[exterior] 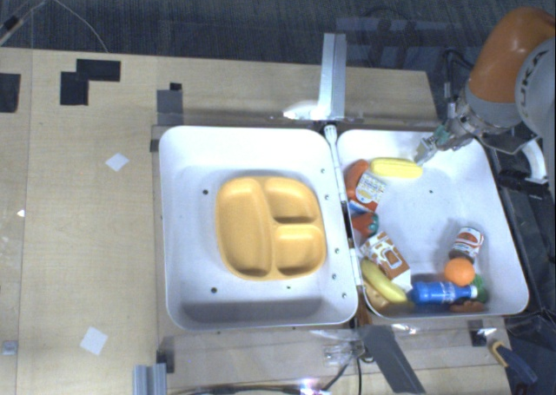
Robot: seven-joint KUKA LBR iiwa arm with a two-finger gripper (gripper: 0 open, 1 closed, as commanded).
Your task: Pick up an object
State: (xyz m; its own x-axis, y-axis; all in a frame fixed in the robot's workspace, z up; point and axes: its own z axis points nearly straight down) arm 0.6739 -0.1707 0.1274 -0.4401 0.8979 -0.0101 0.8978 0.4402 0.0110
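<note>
Blue bottle [443,292] lying at near edge of right bin [508,237], beside banana [383,283]. Hand [432,145] hovering just beside yellow oblong object [396,168] at bin's far side; hand state impossible to tell. Object looking light, smooth, probably slippery: gripping across narrow middle.

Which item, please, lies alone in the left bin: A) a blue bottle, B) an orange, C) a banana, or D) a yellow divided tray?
D: the yellow divided tray sits in the left bin, while the other items crowd the right bin.
</note>
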